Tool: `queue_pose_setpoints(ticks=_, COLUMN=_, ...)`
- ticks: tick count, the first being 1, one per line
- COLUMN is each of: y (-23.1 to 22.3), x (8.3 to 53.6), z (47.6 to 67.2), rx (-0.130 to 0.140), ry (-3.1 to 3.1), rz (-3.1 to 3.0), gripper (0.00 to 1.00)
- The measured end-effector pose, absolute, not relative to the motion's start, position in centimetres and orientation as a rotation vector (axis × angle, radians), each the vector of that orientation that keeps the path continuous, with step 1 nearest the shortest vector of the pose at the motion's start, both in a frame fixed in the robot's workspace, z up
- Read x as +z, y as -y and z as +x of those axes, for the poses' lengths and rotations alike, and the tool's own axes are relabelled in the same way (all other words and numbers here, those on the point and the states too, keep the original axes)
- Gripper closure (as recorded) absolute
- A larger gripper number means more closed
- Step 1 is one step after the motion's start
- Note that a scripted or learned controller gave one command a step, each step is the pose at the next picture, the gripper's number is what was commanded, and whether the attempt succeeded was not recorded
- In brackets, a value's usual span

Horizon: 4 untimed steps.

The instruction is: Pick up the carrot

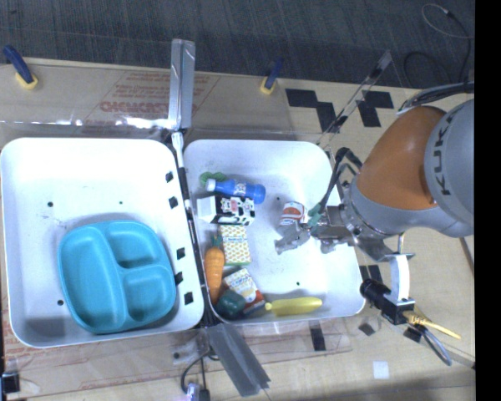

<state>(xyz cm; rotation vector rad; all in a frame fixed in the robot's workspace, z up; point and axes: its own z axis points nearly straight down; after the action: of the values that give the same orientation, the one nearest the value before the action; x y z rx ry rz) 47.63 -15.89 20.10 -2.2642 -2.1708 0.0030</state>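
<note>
The carrot [215, 266] is a short orange piece lying lengthwise against the left wall of the right bin [341, 284], near the front. My gripper [289, 241] hangs low over the middle of that bin, about a hand's width to the right of the carrot and apart from it. The checkered packet [235, 243] lies between them. The arm's orange band [398, 170] and grey wrist reach in over the bin's right wall. Nothing shows in the gripper's grasp.
Around the carrot lie a blue bottle [239, 190], a black-and-white box [233, 210], a small red-and-white can [293, 212], a snack pack [243, 284], a dark green item [229, 307] and a yellow banana [295, 306]. The left bin [33, 174] holds a blue divided tray [117, 274].
</note>
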Motion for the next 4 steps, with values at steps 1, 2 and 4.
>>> queue_pose_setpoints(ticks=1, y=12.1, x=10.6, z=47.6, rx=0.002, ry=2.290, rz=-2.145, gripper=0.00)
queue_pose_setpoints(ticks=2, y=11.7, x=17.5, z=47.7, rx=0.001, ry=2.048, rz=-2.381, gripper=0.00)
queue_pose_setpoints(ticks=4, y=9.3, x=10.3, z=48.0, rx=0.000, ry=2.177, rz=-2.267, gripper=1.00)
